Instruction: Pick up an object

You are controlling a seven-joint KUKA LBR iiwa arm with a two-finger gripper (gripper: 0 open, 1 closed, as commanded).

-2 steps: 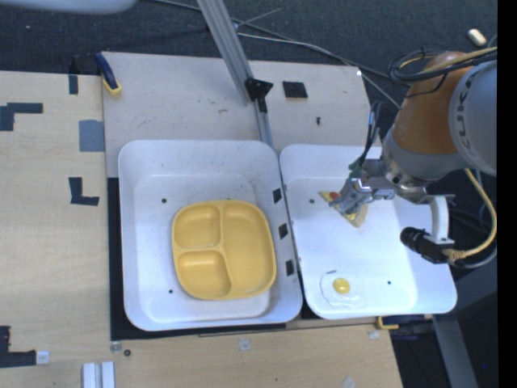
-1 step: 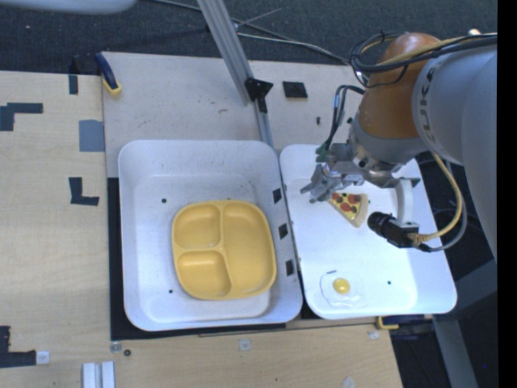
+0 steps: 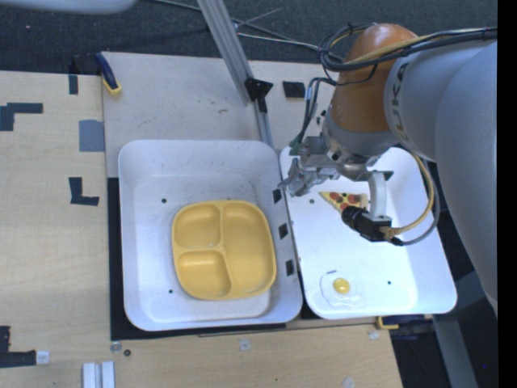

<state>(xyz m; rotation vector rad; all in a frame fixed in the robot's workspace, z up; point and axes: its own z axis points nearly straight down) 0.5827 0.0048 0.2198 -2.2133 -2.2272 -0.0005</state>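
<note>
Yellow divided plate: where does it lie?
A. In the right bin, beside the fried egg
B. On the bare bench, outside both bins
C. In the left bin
C: the yellow divided plate rests on the floor of the left bin, while the fried egg lies in the right bin.

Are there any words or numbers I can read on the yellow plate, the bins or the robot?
None: no readable words, numbers or signs here.
The yellow plate is plain.
The fried egg toy and pizza slice toy carry no writing.
The arm shows no label clear enough to read.
</note>
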